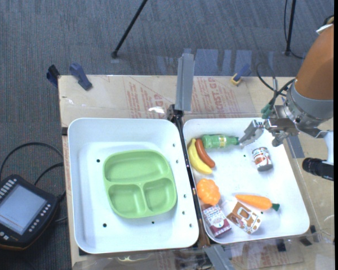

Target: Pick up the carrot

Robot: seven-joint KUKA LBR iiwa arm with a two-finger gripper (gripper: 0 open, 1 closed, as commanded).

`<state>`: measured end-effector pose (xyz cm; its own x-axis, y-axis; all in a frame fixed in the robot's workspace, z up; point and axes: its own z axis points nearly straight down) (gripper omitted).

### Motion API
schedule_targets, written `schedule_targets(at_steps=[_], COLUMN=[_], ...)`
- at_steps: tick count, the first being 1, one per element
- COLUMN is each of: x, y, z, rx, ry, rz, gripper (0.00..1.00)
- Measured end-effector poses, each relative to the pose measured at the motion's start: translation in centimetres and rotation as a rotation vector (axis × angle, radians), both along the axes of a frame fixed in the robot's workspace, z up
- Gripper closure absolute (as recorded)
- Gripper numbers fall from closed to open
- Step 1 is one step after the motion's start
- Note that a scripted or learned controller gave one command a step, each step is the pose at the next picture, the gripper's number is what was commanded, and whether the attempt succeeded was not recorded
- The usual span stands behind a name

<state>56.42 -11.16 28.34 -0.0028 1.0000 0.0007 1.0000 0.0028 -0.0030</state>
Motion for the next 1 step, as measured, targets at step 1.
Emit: schedule_targets(at_steps=[1], x=[-8.37], y=[-6.10], z=[-7.54], rx=[0.001], ry=[0.003], rz=[-0.103], gripper=[0.00])
